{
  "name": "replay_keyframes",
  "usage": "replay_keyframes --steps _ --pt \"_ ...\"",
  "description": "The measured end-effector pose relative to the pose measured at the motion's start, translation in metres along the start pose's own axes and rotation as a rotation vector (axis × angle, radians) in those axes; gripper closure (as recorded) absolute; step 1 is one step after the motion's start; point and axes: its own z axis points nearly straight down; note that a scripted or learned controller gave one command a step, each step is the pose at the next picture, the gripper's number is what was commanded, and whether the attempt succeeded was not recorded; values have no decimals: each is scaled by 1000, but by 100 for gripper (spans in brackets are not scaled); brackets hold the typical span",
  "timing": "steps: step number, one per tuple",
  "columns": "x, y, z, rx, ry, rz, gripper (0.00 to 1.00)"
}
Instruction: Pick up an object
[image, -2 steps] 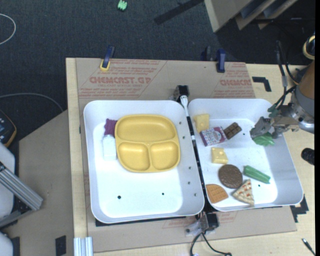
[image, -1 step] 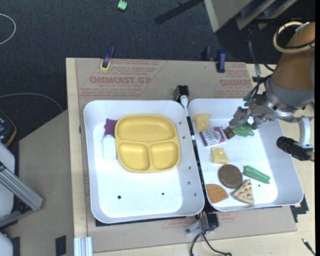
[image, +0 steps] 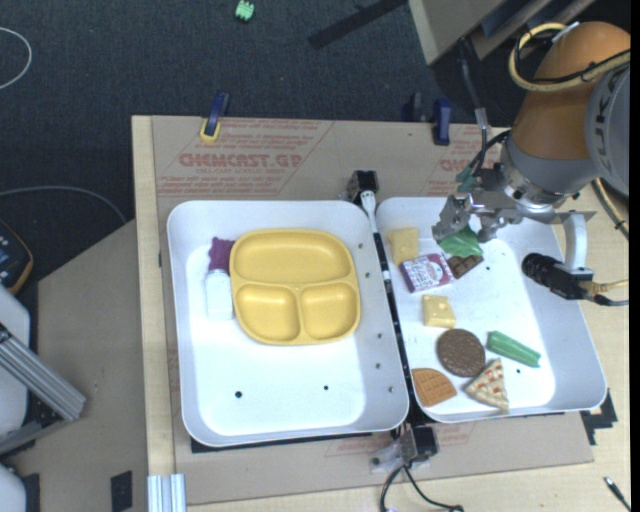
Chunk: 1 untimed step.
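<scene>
I have the gripper low over the green piece just right of the maroon packet, so I judge this the grasp step, and next I'd want a straight lift to confirm a hold.

From my station the two white bins read as smooth, slightly glossy plastic, sitting on a matt brown board that looks like cardboard or paper-faced sheet with red print. The yellow divided tray looks like smooth moulded plastic with a soft sheen. I see a dull orange shell on the arm above bare grey metal. The floor looks like dark, rough carpet. The brown round cookie appears matt.
</scene>
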Motion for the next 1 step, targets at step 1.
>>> replay_keyframes --steps 1 --pt "45 39 -3 -1 0 0 100"
